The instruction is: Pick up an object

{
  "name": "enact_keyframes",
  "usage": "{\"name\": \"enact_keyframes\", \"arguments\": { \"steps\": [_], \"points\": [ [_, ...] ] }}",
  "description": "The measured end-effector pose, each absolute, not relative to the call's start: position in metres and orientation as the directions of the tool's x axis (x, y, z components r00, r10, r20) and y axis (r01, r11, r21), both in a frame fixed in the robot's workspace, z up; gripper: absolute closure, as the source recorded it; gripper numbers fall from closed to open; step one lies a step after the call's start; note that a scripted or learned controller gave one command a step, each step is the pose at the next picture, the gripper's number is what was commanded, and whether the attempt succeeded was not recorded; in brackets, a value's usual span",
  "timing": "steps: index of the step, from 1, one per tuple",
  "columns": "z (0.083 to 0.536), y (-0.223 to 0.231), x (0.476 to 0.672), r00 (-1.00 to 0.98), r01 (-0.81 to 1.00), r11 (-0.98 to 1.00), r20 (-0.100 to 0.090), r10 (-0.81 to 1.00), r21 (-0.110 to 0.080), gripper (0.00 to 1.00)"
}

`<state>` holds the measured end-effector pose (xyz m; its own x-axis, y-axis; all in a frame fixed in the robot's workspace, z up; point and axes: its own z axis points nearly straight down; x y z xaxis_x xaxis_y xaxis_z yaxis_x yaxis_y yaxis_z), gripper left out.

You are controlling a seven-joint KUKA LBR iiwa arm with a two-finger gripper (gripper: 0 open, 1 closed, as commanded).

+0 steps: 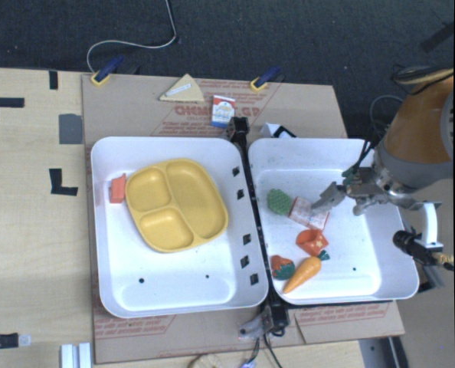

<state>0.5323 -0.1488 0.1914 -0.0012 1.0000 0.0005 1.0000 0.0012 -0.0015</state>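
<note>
My gripper (325, 198) hangs low in the right bin (365, 282), reaching in from the right, and I cannot tell how it is set, since the tip is small and dark against the white floor. Just beside its tip lies a small clear packet (309, 215) with a pink edge, and touching that packet's far end is a green bushy toy (279, 201). Nearer the front of the bin sit a red pepper (312, 241), a carrot (301, 274) and a small red-and-green piece (281, 266) by the divider. The left bin (174, 294) holds a yellow divided plate (175, 205) and an orange block (118, 188). I judge the packet is my nearest target; to do this well I should centre over its short width, come straight down, and close without nudging the green toy.
</note>
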Motion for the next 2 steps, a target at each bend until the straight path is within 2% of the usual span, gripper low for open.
{"name": "enact_keyframes", "arguments": {
  "steps": [1, 2],
  "points": [
    [0.089, -0.122, 0.538, 0.001, 1.0, -0.001, -0.006, 1.0, 0.01, 0.0],
    [0.086, -0.094, 0.5, 0.0, 1.0, 0.0, -0.001, 1.0, 0.004, 0.0]
  ]
}}
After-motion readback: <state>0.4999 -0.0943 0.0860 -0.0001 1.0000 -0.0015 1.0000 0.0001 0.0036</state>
